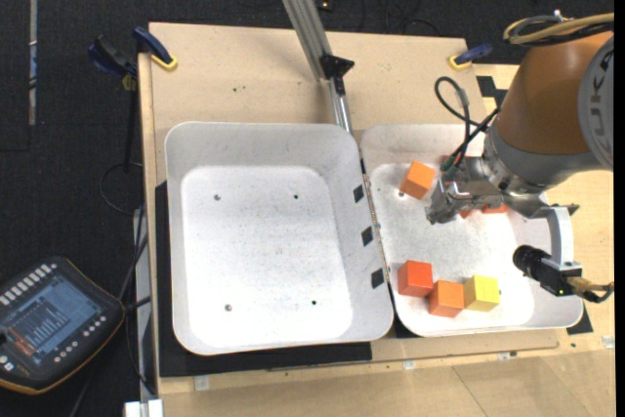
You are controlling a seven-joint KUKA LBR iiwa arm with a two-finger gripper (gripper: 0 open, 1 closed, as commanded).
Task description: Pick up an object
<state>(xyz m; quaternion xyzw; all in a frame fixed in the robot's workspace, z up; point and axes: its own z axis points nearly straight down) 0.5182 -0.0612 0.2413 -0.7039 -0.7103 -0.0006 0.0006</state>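
Several small cubes lie in the right bin point(547, 312). An orange cube point(420, 180) sits near its back left corner. Along the front stand a red-orange cube point(415, 277), an orange cube point(448, 297) and a yellow cube point(483, 292), close together. My gripper point(442, 208) hangs low over the middle of this bin, just right of and in front of the back orange cube. A bit of a red thing point(485, 206) shows beside the gripper, mostly hidden by the wrist.
The left bin point(186, 161) adjoins the right one, their rims meeting with black clips point(372, 234). A slanted metal pole point(303, 5) reaches down to the back edge between the bins. Blue and yellow clamps point(146, 42) grip the bench corners. A teach pendant point(49, 317) lies at the lower left.
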